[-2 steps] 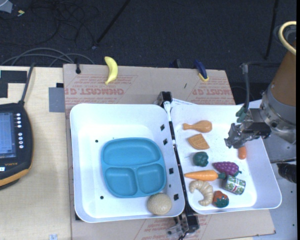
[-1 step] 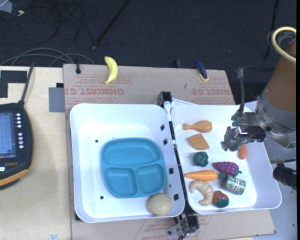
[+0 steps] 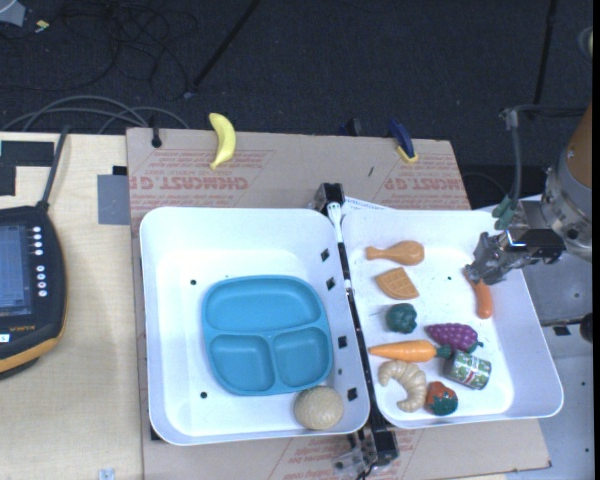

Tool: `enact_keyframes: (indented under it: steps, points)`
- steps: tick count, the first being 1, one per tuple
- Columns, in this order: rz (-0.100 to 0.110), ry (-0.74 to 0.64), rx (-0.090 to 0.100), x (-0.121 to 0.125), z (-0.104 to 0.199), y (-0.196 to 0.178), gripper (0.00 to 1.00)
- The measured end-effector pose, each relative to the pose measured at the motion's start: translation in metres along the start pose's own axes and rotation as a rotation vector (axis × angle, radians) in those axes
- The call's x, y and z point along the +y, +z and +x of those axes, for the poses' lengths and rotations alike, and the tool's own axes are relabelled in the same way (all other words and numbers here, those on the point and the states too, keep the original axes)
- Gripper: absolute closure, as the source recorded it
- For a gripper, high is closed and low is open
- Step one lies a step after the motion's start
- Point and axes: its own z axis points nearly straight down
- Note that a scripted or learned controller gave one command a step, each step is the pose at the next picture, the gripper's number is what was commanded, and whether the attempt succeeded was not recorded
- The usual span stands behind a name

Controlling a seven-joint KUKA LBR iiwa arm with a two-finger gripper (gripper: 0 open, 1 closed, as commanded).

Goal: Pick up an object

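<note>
The gripper point(image 3: 487, 265) hangs over the right bin point(image 3: 540, 368) at its three o'clock edge, just above a small orange-red sausage point(image 3: 483, 299). It may be touching it; whether the jaws are spread or closed cannot be told. Toy foods lie toward seven o'clock.

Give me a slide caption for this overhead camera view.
Pincer hovers by an orange sausage at the right bin's far edge; left bin holds a blue divided tray.

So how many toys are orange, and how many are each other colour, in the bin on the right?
Orange: 4, chicken leg, bread slice, carrot, sausage
Green: 2, broccoli, can
Purple: 1, grapes
Tan: 1, croissant
Red: 1, strawberry
Total: 9
</note>
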Motion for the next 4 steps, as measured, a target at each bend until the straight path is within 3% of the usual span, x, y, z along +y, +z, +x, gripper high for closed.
enact_keyframes:
  steps: [1, 2, 3, 4]
  points:
    - [0.005, 0.001, 0.001, 0.0, 0.009, 0.009, 1.0]
    - [0.004, 0.004, 0.0, -0.001, -0.025, 0.007, 1.0]
    - [0.006, 0.003, 0.0, 0.026, -0.039, 0.027, 1.0]
    - [0.017, 0.003, 0.004, -0.003, -0.005, 0.127, 1.0]
